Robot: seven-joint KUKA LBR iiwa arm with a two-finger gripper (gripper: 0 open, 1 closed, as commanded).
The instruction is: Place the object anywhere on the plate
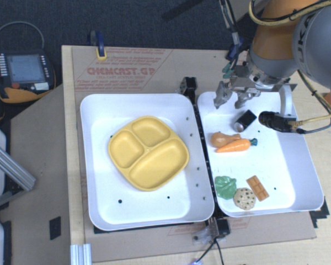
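Observation:
A yellow plate point(149, 152) with three compartments lies in the middle of the left white bin point(94, 148). My gripper point(231, 99) hangs over the far left corner of the right bin point(303, 170), open, with nothing between its fingers. Just below and to its right lies a small black object point(244, 119). Closer to me, by the bin's left wall, an orange carrot point(234, 146) rests against a tan drumstick-shaped piece point(222, 138).
At the near end of the right bin lie a green leafy piece point(226, 186), a round cookie point(244, 199) and a brown wafer point(257, 187). A ridge where the two bin walls meet point(201, 148) separates plate and objects.

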